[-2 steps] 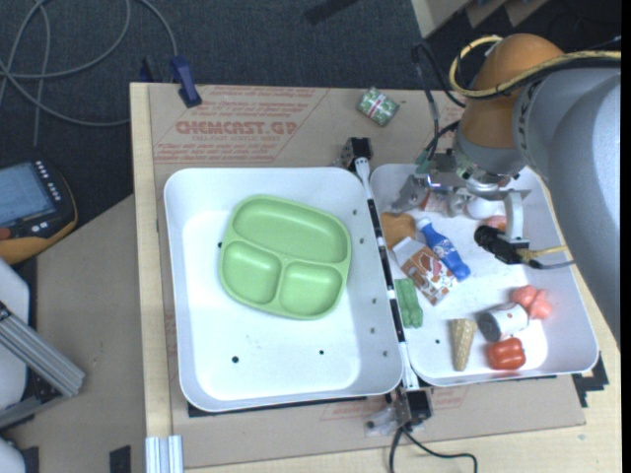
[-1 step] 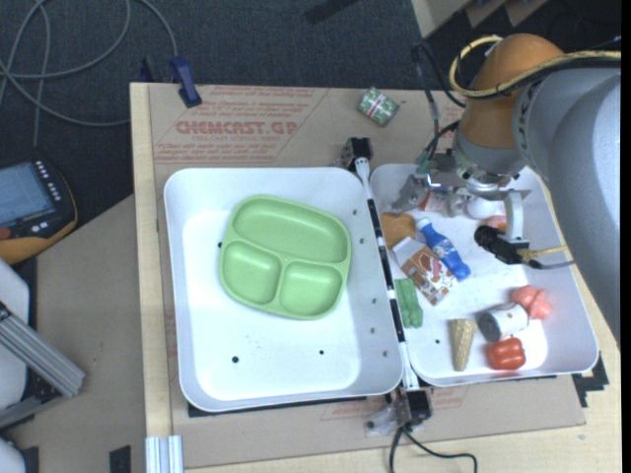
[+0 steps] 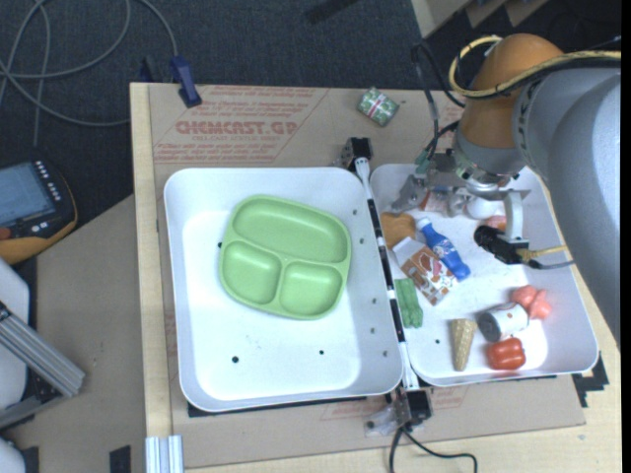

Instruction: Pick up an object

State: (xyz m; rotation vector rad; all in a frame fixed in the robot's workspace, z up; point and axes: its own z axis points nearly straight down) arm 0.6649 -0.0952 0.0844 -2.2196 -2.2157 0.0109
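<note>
My gripper is low over the far end of the right bin, under the orange-banded wrist. Just in front of it lie a blue-and-white bottle, a brown bread-like piece and a printed snack packet. Nothing can be seen held in the gripper. Nearer the front of the same bin are a green strip, an ice-cream cone, a red toy vegetable, a grey-and-white cylinder and a pink piece.
The left bin holds a green divided plate. A small green wrapped item and a blue clip lie on the cardboard beyond the bins. The arm's bulk covers the right bin's far right corner.
</note>
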